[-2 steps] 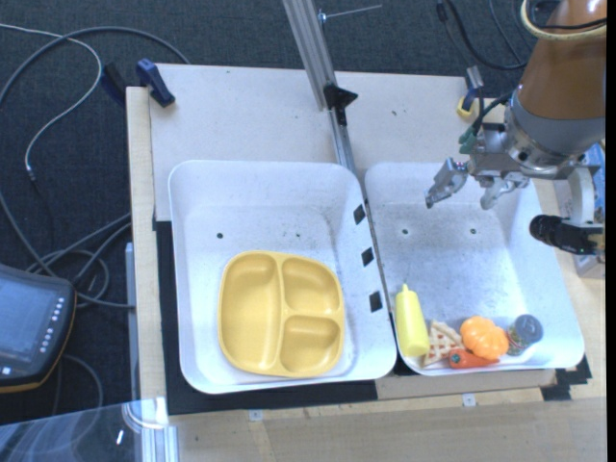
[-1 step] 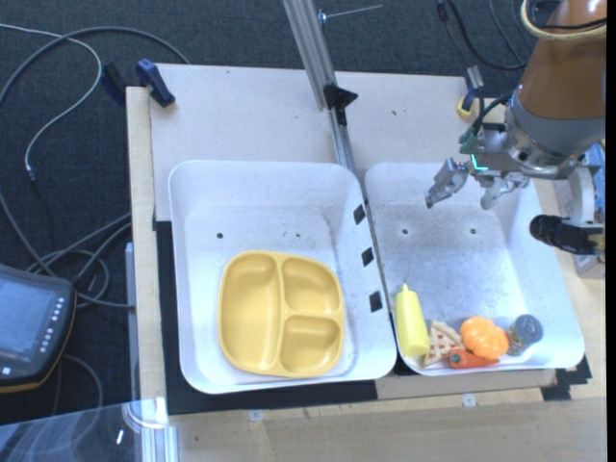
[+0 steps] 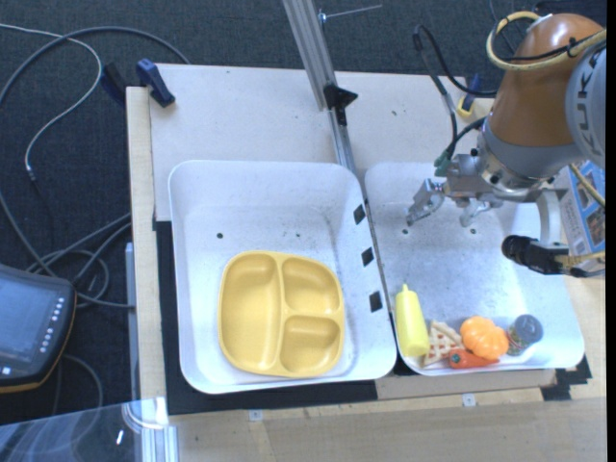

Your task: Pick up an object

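a: where are your jaws (image 3: 445, 207) right now?

b: you'll see them over the right bin (image 3: 500, 277), near its far end, hanging from the grey arm (image 3: 539, 94) with the orange band. the two fingers are spread apart, one toward the left, one toward the right, and nothing sits between them.

a: and the things you could pick?

b: they lie along the near edge of that same bin, well apart from your jaws. at the left is a yellow bottle (image 3: 411, 322), lying with its tip pointing away from you. just beside it is a pizza slice toy (image 3: 442, 340), then an orange carrot-like piece (image 3: 466, 359) right at the rim, an orange pumpkin (image 3: 482, 337) touching it, and a small grey can (image 3: 525, 332) at the right.

a: what about the left bin (image 3: 192, 210)?

b: you have a yellow divided tray (image 3: 281, 312) in it, three compartments, lying flat toward the near side.

a: anything else on the table (image 3: 241, 114)?

b: a blue clamp (image 3: 154, 82) at its far left corner, and a metal pole (image 3: 308, 37) rising between the bins.
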